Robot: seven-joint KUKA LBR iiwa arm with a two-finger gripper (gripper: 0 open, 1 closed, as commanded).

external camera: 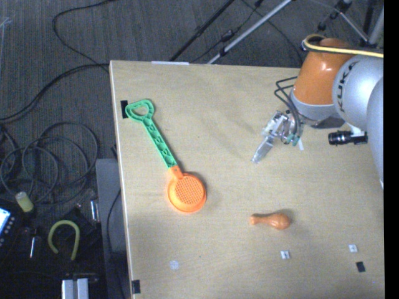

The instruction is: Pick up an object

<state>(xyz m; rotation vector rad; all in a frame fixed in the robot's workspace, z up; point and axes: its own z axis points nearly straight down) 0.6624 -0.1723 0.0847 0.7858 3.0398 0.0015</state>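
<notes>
Orange, pear-shaped toy (272, 220) is lying near the gripper (262, 153), at its six o'clock, as the empty, slightly parted fingers are needing to descend squarely over it.

Lighting: even and moderate over the desk (206, 92), whose pale surface reads brightest toward its centre, with a dimmer band along its near edge. Shadows: soft and short, one lying just beneath the orange strainer (186, 193), one faint beside the claw (269, 143). Floor left of the desk: dark, low contrast. Sharpness: moderate throughout, with slight softness and grain. Glare: mild sheen on the arm's orange band (319, 73).
</notes>
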